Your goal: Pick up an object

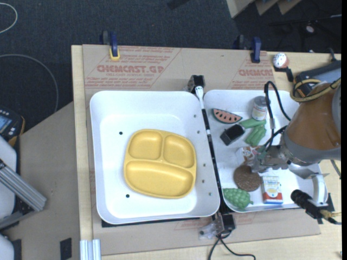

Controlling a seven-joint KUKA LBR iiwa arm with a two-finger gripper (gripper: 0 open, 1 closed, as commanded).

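Green toy (237, 197) at right bin's (230, 97) front | pincer (259, 158) above brown disc (247, 179) | grip unclear

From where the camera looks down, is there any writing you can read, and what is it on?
"CHEMCAST G P": red print on the brown board behind the left bin.
A partial repeat of it behind the right bin: cut off, unreadable.
Small carton in the right bin: print too small to read.
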